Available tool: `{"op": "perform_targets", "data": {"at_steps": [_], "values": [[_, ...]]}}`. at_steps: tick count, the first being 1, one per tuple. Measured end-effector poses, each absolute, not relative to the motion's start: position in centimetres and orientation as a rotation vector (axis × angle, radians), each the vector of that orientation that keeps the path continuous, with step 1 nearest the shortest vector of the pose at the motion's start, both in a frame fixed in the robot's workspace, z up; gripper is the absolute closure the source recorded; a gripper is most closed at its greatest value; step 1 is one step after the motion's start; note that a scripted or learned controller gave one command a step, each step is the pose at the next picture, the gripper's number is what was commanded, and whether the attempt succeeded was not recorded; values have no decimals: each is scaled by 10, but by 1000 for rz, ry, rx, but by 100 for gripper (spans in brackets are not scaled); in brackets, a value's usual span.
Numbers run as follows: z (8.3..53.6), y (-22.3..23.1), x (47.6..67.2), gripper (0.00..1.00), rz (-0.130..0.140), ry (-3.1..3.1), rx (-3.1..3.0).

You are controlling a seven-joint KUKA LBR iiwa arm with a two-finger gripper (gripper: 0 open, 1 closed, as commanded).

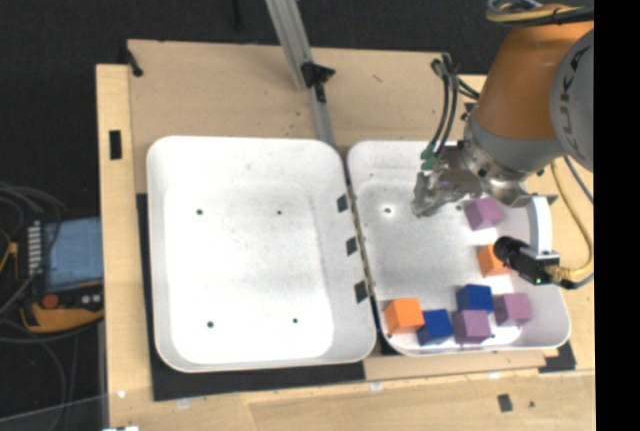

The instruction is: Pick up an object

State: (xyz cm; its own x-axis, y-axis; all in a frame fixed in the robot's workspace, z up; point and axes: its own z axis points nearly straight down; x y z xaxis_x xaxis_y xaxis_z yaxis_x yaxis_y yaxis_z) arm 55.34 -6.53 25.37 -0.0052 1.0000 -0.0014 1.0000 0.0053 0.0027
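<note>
Rightward bin [395,239] holds coloured blocks [472,323].

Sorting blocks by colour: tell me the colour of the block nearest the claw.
Purple; the small purple cube shows best in the camera view.

Two white bins [250,249] of smooth, faintly speckled plastic sit on a matt, wood-look tabletop [220,79]; the coloured blocks [472,324] appear matt, the arm's orange band [525,84] glossy.

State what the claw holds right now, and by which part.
Nothing that the view shows: the claw hangs over a bare patch of the right bin, with no block between its fingers; the purple block lies beside it.
</note>
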Motion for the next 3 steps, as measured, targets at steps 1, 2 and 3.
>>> {"op": "perform_targets", "data": {"at_steps": [1,2,3], "values": [[261,-13,573,100,4,2229,2212],[262,39,602,100,4,2228,2212],[252,96,626,100,3,2228,2212]]}}
